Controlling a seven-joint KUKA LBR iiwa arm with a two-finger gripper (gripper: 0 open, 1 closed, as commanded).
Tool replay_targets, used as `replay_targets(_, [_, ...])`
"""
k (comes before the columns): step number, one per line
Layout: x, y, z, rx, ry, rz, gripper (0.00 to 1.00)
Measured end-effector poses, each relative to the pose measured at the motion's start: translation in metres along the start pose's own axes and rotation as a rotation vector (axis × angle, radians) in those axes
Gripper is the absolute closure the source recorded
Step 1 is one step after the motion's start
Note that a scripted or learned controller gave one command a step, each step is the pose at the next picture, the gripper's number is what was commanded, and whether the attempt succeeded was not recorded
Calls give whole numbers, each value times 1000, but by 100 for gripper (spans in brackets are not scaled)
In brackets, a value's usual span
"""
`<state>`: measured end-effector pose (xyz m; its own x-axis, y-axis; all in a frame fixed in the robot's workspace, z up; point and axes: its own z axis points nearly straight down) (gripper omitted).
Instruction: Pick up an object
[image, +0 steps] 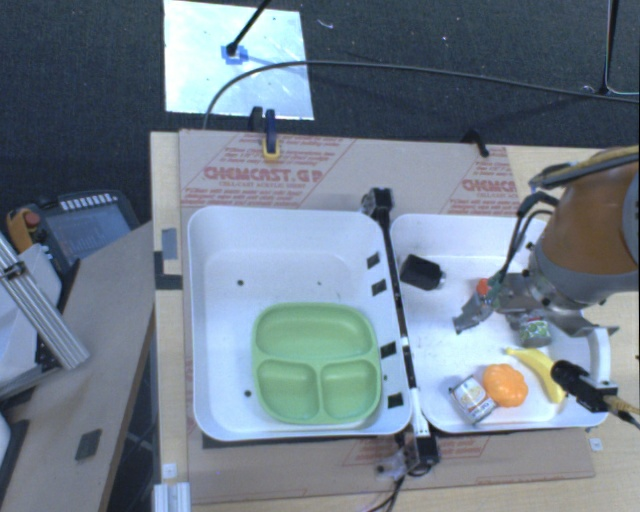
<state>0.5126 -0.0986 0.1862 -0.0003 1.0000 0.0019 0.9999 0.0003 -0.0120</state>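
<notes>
While the grey arm (590, 240) with its orange band reaches in from the view's right, its gripper (475, 312) hangs low over the middle of the right bin (450, 232); whether the pincer is apart or together cannot be told from this slant (the wrist covers most of it). Every loose thing fit for picking lies in the right bin; a black block (421, 272) sits in that bin's far left part, close to its left wall and apart from the gripper; a small tin (470, 398) lies on its side by the bin's near wall, about midway along; an orange fruit (505, 385) rests in the bin's near part too, just to the view's right of the midpoint, touching or almost touching the tin; a banana (533, 366) lies slantwise in the bin's near right part; a small green-and-white thing (535, 329), too blurred to name, lies right of the bin's centre, partly under the wrist. Against the right bin's left wall stands the left bin (215, 300); it holds a green divided plate (315, 362) of three compartments, lying flat toward the near side. Both bins rest on a cardboard sheet (300, 170) that reaches beyond the right bin's far wall.
</notes>
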Motion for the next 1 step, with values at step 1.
replay_targets(1, [0,3,-6,-13,-2,-3,0])
